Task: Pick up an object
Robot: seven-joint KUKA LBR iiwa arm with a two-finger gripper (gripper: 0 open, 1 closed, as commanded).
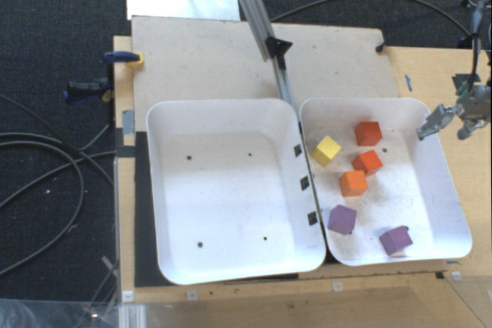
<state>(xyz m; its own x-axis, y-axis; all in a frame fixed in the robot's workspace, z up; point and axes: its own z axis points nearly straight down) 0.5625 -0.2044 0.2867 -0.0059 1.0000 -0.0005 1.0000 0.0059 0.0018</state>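
Observation:
The right bin holds several small cubes. A yellow cube lies near its left wall. A red-orange cube sits at the back, with two orange cubes in front of it. Two purple cubes rest near the front. My gripper hangs over the bin's right rim, to the right of the red-orange cube. It is open with nothing between its fingers, and apart from every cube.
The left bin stands beside the right one, with black clips along their shared wall. A slanted metal pole crosses the back of the bench. Cables lie on the dark floor at the left.

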